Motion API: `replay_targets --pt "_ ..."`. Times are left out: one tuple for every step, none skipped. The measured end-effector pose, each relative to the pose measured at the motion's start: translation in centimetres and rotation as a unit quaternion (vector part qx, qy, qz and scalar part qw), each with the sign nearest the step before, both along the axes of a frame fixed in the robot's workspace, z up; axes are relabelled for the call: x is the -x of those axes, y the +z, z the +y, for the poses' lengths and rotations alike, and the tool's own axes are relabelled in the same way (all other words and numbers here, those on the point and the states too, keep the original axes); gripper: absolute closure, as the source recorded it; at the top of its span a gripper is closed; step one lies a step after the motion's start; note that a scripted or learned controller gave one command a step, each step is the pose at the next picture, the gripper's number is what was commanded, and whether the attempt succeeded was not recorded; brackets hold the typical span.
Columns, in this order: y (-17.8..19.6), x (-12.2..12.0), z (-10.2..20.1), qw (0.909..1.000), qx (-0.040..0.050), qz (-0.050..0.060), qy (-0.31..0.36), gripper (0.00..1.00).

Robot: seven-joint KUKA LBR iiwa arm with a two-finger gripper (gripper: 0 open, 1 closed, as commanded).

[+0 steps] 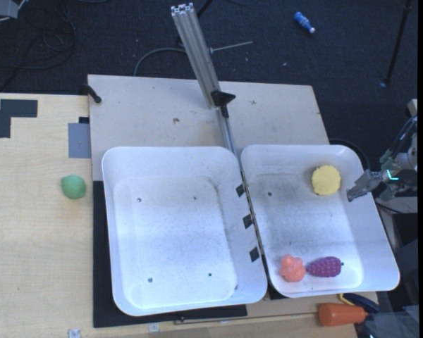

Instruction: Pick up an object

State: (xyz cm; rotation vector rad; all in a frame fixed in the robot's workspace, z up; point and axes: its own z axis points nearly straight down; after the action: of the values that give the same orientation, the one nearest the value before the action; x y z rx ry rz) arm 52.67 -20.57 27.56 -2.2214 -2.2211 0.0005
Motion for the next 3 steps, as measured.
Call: replay_targets --pt "0.0 0.0 0.0 1.0000 0.0000 0.000 0.000 0.00" --pt "-5.4 0.9 -0.6 1.0000 -0.0006 0.002 0.000 0.00" --pt "-10.7 1.6 -1.4 1.0000 -0.0008 0.002 0.000 0.00"
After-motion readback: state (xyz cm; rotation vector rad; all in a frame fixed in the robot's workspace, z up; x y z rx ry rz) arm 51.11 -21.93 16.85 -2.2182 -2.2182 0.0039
